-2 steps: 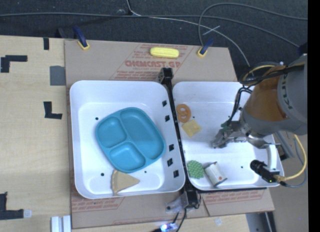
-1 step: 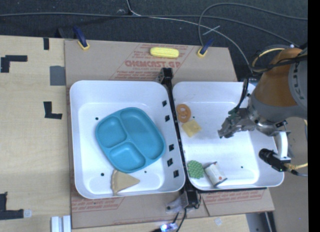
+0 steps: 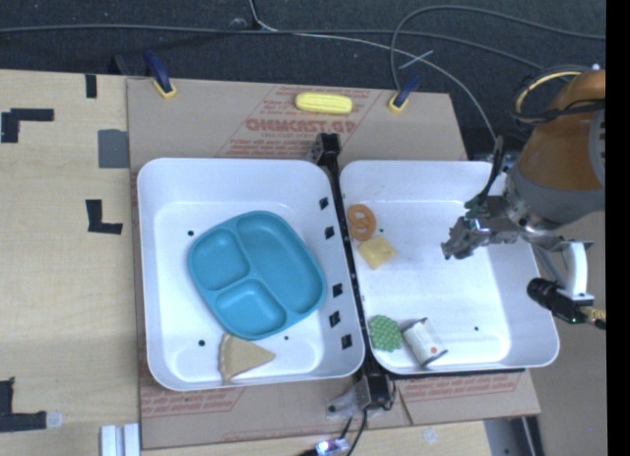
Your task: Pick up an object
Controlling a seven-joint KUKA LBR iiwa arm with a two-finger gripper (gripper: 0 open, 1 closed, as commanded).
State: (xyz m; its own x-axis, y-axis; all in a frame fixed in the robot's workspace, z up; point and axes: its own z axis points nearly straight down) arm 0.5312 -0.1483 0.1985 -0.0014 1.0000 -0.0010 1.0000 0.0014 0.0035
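Tool (image 3: 461, 243) hovers over bare floor of right bin (image 3: 492, 292), near its right wall.

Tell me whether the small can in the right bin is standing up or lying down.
Lying down. The small can rests on its side on the floor of the right bin, its long side facing the camera, beside the green object.

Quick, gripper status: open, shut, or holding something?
Gripper: cannot be told from this view; it hangs over the right bin, with no object seen in it.
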